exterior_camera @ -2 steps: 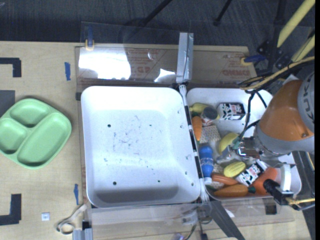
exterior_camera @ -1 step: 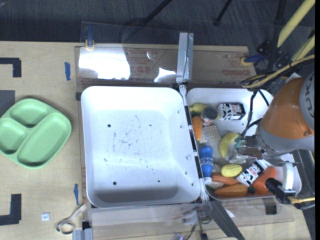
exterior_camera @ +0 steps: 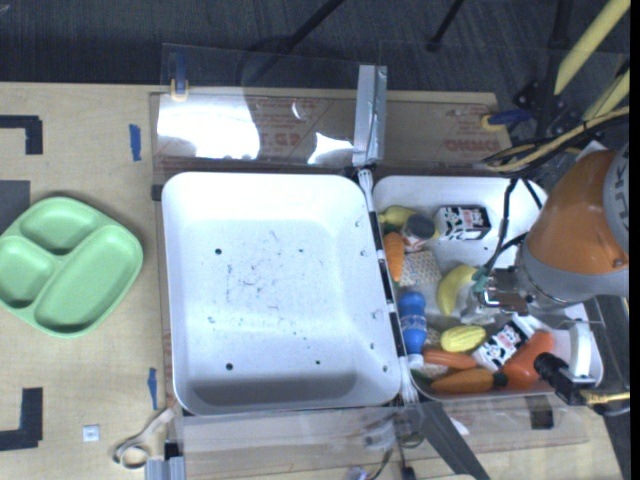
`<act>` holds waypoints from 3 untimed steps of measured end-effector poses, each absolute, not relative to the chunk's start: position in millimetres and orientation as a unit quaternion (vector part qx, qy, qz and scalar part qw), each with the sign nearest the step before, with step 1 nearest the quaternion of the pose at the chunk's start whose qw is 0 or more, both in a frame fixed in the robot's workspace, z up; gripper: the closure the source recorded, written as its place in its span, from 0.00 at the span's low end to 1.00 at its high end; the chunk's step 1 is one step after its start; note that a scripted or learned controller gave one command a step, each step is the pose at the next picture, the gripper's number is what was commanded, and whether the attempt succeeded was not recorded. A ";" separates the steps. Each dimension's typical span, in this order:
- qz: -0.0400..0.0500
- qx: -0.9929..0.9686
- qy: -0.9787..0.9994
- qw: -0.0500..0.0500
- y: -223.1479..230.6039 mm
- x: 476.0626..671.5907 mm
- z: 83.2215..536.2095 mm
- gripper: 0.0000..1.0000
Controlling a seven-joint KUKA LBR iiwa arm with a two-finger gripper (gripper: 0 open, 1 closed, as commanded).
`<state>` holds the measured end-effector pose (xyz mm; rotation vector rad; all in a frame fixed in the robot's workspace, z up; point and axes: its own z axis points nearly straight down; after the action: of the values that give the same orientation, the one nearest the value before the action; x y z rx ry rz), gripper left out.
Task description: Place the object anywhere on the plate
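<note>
Now jaws (exterior_camera: 482, 298) low in right bin (exterior_camera: 440, 190), green plate (exterior_camera: 68, 265) far left

Grey arm (exterior_camera: 575, 268) with broad orange band, black cables along it.

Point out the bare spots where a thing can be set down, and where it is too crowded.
The green plate on the bench's left has three bare sections. The left bin, between the plate and the right bin, shows a bare white floor. The right bin is crowded: bottle, carrot, yellow toys and cartons packed together, with the gripper over them.
</note>
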<state>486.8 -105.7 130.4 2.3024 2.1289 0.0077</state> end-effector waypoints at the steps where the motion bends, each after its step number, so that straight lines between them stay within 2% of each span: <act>1: 0.005 0.713 0.701 0.005 -177.1 484.7 113.5 1.00; 2: 0.008 0.708 0.707 -0.005 -165.5 484.7 110.0 0.00; 3: 0.005 0.709 0.705 0.002 -170.3 485.2 120.4 1.00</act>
<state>485.2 -170.3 120.4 2.2248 2.2134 0.0167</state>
